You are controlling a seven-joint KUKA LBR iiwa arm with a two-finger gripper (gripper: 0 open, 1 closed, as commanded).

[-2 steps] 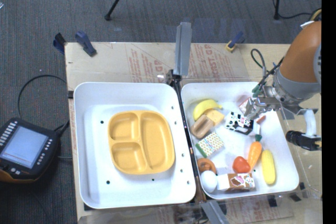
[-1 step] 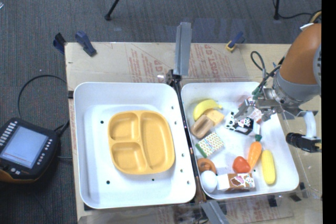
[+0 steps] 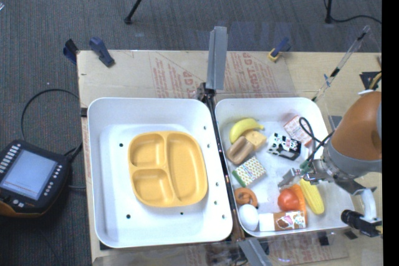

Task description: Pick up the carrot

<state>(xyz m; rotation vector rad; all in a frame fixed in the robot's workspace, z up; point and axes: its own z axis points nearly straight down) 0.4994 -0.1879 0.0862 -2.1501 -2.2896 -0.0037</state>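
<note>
1. We saw the carrot (image 3: 300, 196) lying in the right bin (image 3: 312, 106), at about five o'clock of it, between the tomato (image 3: 288, 200) and the corn (image 3: 313, 196), touching both.
2. The gripper (image 3: 298, 175) hung just above the carrot, at its twelve o'clock; how wide it stood we could not tell.
3. We judged nothing lifted yet: the grasp and the lift remained.
</note>
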